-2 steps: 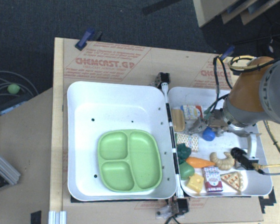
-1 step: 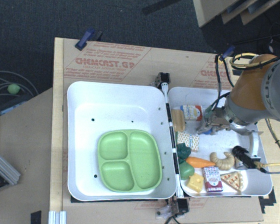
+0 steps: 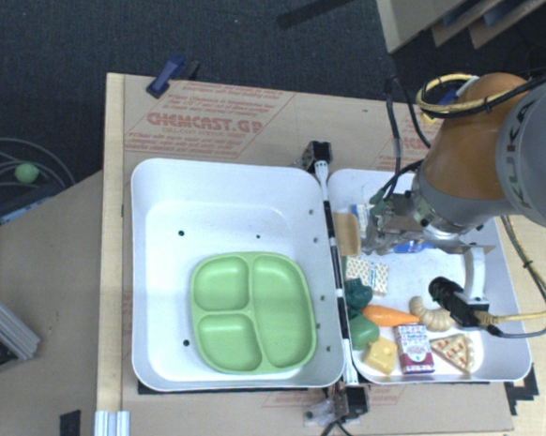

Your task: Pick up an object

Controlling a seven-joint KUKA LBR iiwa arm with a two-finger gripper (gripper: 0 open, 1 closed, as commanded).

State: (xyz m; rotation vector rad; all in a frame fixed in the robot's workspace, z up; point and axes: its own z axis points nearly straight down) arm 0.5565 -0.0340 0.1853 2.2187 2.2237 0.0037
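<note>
Objects cluster in right bin (image 3: 511, 358), lower centre-right of frame: carrot (image 3: 389, 316), pizza slice (image 3: 455, 350), small carton (image 3: 415, 350). Arm reaches from right, wrist bent downward; gripper (image 3: 382, 232) over bin's upper-left part.

Green three-compartment tray (image 3: 250, 311) lying flat in the left white bin (image 3: 161, 204). Printed cardboard sheet (image 3: 210, 118) spread under both bins, blue clip (image 3: 166, 77) at its far-left corner. Coiled cables (image 3: 13, 178) left of the surface.
</note>
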